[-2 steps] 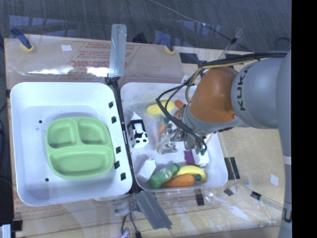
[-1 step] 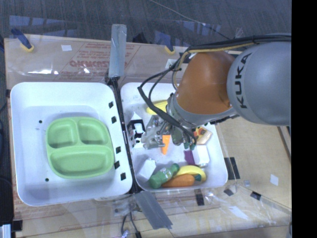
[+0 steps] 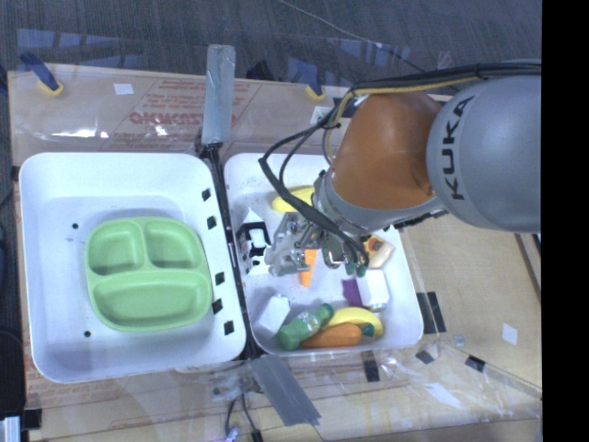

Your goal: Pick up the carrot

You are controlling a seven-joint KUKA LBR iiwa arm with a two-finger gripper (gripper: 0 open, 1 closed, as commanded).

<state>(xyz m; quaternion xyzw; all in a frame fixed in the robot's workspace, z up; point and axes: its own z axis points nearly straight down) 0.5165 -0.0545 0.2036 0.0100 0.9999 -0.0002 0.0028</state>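
**Gripper low in the right bin, carrot at the front wall**

I see the gripper (image 3: 296, 256) down inside the right bin (image 3: 405, 325), near its middle. A small orange piece (image 3: 308, 267) sits right against it, but I cannot tell whether anything is clamped. The carrot (image 3: 336, 336) lies along the bin's front edge, touching a banana (image 3: 357, 318) and a green bottle (image 3: 302, 328). The left bin (image 3: 41, 247) holds a green divided plate (image 3: 145, 273).
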